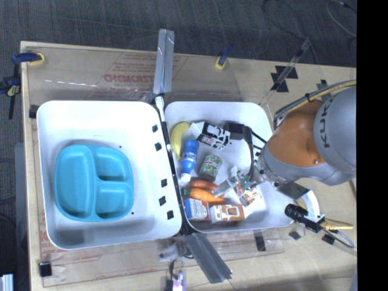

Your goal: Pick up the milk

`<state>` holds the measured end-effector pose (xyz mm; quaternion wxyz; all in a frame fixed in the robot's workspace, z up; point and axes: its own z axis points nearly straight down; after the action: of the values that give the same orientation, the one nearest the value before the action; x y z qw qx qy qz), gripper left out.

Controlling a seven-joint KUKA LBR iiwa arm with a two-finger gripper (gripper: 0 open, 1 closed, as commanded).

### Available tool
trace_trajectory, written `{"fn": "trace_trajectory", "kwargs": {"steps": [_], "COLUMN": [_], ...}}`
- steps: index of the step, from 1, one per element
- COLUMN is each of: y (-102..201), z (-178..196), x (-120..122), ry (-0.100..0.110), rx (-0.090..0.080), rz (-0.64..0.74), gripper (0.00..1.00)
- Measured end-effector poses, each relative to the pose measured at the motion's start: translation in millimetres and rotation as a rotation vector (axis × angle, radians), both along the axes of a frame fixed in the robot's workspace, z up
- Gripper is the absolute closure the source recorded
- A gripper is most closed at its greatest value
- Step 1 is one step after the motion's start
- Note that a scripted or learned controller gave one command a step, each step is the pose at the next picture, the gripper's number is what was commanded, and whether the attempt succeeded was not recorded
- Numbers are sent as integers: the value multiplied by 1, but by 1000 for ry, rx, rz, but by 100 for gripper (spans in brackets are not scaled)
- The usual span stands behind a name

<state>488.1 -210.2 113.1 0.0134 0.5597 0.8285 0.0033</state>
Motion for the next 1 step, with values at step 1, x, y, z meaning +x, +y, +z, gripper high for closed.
{"fn": "trace_trajectory", "kwargs": {"steps": [1], "y": [0], "z": [10], "x": [1], "ry": [-1], "rx": [0], "rz": [5], "gripper": [100]}}
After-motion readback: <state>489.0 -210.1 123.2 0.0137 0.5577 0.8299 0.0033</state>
